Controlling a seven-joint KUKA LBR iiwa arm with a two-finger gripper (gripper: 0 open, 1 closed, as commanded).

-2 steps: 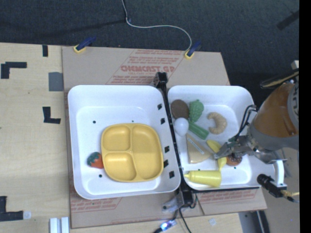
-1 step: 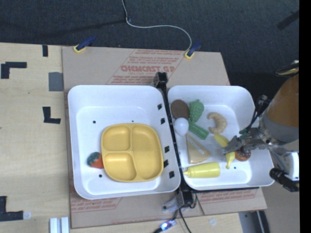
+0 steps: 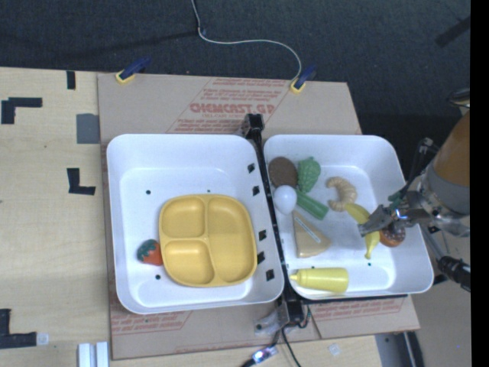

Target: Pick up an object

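Note:
The right bin holds several toy foods. A yellow banana lies near its right side, running down to a tip at the bin floor. My gripper hangs low over the banana's middle, reaching in from the right, and covers part of it. A small red-orange piece sits just under the gripper's right side. A tan curved pastry lies to the upper left of the gripper. I see nothing lifted off the bin floor.
Also in the right bin: a brown lump, a white egg, a green vegetable, a tan wedge and a yellow squeeze bottle. The left bin has a yellow divided plate and a red-green fruit.

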